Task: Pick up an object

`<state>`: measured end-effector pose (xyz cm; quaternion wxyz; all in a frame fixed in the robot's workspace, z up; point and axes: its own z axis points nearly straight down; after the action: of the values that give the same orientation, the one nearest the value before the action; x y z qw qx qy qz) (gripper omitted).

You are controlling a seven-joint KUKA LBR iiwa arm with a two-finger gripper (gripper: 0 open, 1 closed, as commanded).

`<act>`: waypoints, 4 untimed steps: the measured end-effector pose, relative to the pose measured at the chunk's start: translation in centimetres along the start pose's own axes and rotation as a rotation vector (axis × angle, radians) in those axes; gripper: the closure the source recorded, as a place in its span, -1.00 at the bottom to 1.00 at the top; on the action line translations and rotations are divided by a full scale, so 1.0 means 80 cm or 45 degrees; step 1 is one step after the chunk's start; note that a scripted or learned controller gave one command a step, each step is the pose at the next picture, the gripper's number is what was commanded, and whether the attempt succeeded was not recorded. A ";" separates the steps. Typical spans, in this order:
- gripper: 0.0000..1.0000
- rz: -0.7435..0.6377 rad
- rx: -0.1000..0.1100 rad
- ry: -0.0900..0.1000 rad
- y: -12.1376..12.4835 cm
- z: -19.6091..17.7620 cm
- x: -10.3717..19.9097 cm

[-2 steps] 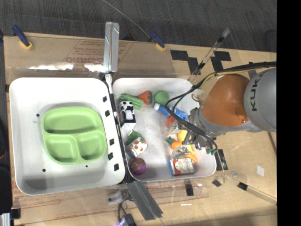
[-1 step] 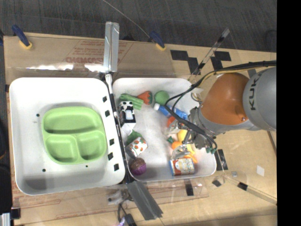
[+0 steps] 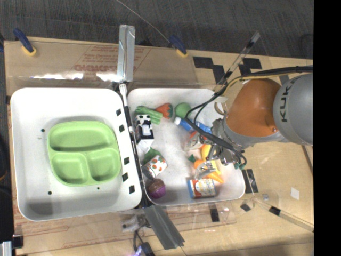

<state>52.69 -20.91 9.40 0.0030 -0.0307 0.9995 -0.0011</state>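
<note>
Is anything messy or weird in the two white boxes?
The right white bin is messy: small toys lie heaped on their sides, like the red-and-white can. The green divided plastic tray sits slightly crooked in the left white bin.

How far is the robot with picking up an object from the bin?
Done: the arm has reached over the right bin. In hand: its gripper sits low among the cluttered toys, grasp unclear. Left: lifting something out; the purple ball and green tray lie untouched.
</note>
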 end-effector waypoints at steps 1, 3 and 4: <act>-1.00 -0.016 0.003 -0.017 0.002 -0.003 0.011; -1.00 0.181 0.001 -0.009 0.006 -0.001 0.014; 1.00 0.173 0.001 -0.010 0.008 -0.014 0.012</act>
<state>51.66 -20.36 10.53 0.0068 0.0372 0.9993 -0.0011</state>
